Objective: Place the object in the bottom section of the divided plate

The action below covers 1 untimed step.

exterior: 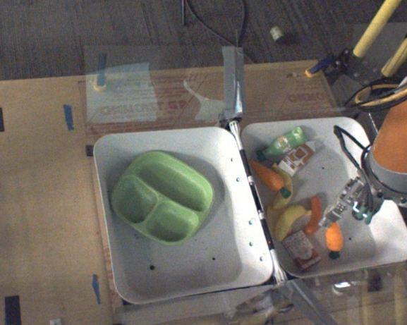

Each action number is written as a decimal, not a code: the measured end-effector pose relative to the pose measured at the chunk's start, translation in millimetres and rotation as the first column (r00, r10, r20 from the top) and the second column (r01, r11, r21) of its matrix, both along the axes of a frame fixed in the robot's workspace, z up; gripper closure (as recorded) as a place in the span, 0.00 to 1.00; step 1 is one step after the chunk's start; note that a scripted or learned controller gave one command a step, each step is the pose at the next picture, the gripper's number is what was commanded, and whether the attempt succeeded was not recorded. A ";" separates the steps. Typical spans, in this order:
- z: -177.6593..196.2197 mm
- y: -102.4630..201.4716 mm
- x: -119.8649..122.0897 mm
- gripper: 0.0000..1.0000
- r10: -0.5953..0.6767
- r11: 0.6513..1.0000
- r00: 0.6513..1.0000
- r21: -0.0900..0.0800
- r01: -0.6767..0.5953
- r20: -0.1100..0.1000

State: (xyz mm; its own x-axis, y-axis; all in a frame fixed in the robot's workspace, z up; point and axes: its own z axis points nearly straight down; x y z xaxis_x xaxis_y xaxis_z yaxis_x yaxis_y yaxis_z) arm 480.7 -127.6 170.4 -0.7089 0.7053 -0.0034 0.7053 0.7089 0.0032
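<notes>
A green divided plate [162,195] lies in the left bin [191,265], with nothing in its three sections; the smallest section faces the bin's front. My gripper [341,208] hovers over the right bin [384,245], near its middle right. Just left of it lies a slim orange-red piece [314,214]. A small orange carrot-like toy [333,237] lies just below it. Nothing shows as held.
The right bin also holds a green bottle [284,142], a white and red carton [294,160], a carrot [268,176], a yellow banana [288,218] and a red box [301,250]. A metal divider [253,203] separates the bins.
</notes>
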 end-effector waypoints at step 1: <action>14.0 91.0 -0.2 1.00 0.268 0.963 0.963 0.000 -0.268 -0.003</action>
State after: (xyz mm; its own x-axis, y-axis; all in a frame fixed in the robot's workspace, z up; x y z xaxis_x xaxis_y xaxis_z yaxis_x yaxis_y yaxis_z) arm 480.5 -36.6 184.4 -0.8722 0.4891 -0.0012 0.4891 0.8722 0.0014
